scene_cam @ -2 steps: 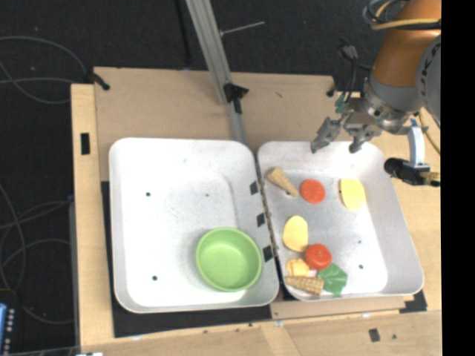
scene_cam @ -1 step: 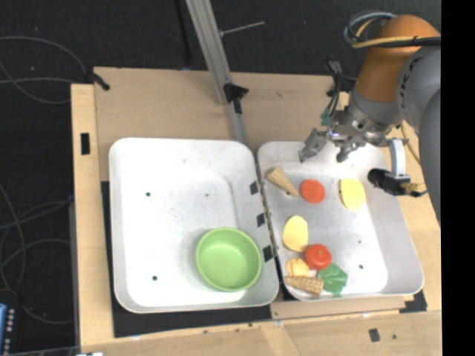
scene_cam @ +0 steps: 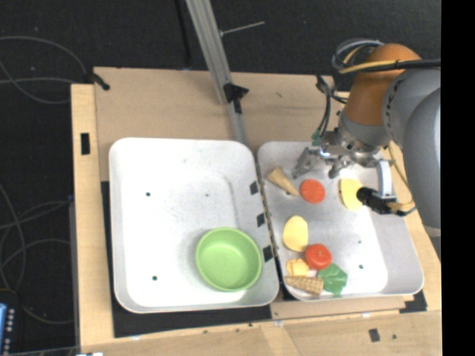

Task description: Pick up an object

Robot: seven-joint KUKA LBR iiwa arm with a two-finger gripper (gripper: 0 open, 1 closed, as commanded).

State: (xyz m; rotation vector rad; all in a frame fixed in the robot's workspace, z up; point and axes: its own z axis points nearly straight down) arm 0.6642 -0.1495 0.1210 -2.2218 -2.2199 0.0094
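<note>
Tan wood bench (scene_cam: 163, 102), black floor (scene_cam: 67, 21) w/ loose cables (scene_cam: 30, 58), slanted metal pole (scene_cam: 211, 43) at back.

From my seat I can't make out the fingertips of the gripper (scene_cam: 320, 163): the metal parts blur together above the orange ball (scene_cam: 312, 191), so open or closed is beyond me. The arm (scene_cam: 415, 124) runs off the right side, its upper links cut away. The yellow piece (scene_cam: 350, 193) is partly covered by a black part of the wrist, its right side hidden. The heap at the near edge of the right bin (scene_cam: 401, 273) (tomato (scene_cam: 318, 255), green piece (scene_cam: 334, 279), waffle-like bit (scene_cam: 304, 284)) overlaps too tightly to separate. A small blue object (scene_cam: 4, 321) at the lower left is clipped by the frame
</note>
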